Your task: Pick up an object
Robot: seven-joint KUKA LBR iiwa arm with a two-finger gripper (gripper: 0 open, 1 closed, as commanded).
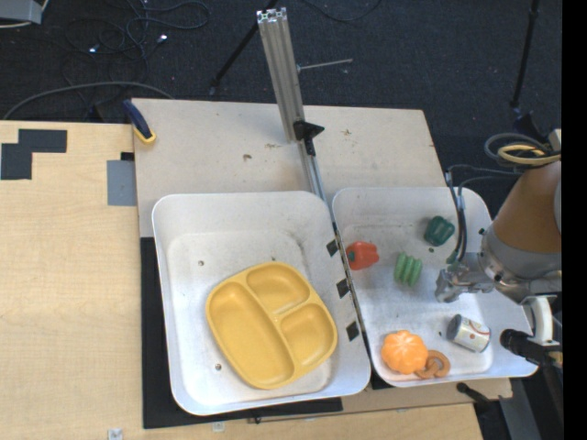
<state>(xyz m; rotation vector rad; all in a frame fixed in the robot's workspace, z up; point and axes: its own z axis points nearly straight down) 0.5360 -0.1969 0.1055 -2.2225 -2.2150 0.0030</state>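
Note:
The right bin [385,211] holds several small objects. A red toy pepper [362,255] lies by its left wall. A light green block [408,269] rests near the middle and a dark green piece [438,230] lies further back. An orange fruit [404,351] sits at the front with a brown ring [434,366] touching it. A small white can [469,334] lies on its side at the front right. My gripper [448,287] hangs low over the bin floor, right of the light green block and just behind the white can, with nothing seen in it.
The left bin [183,236] holds a yellow divided plate [271,323]. An upright metal post [282,71] stands behind the bins. My grey and orange arm [527,227] reaches over the right bin's right rim. A wooden board [64,273] lies to the left.

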